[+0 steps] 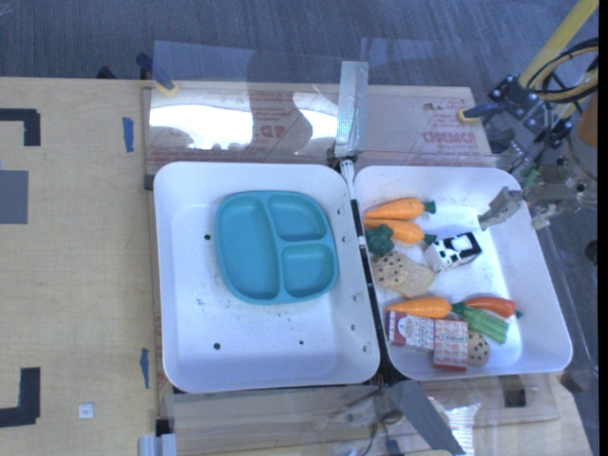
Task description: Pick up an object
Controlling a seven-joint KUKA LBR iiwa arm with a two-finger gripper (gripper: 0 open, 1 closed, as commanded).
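Camera view, fixed above, looking down at a slant. Table [66,255] carried two shallow white bins side by side. Left bin [180,350] held a teal divided plate [275,245], lying flat near its middle.

Right bin [541,302] held the toy food. Two carrots [399,218] lay at the upper left of it, stacked close, long axes running left to right; the upper one's green top pointed right, toward the end effector. A dark green leafy piece [380,241] sat just left of the lower one. A black-and-white cow-patterned item [454,251] lay mid-bin, tilted, its long axis rising to the right. Crackers [403,274] lay below and left of it. A third carrot [420,306] lay lower down, long axis left to right, green end at the right. Beside it, a red-orange pepper [489,304] and a green vegetable [484,325], both slanting down to the right. A red carton [408,331] and a small red box [450,344] sat along the near edge, a cookie [478,350] touching the box.

End effector [508,205] hung over the right bin's upper right area, arm reaching in from the right. One grey finger [496,209] slanted down-left; spread of the fingers could not be told. Nothing seen between them. Cow-patterned item lay nearest, down and to the left, apart from the tip. Carrots lay farther left.
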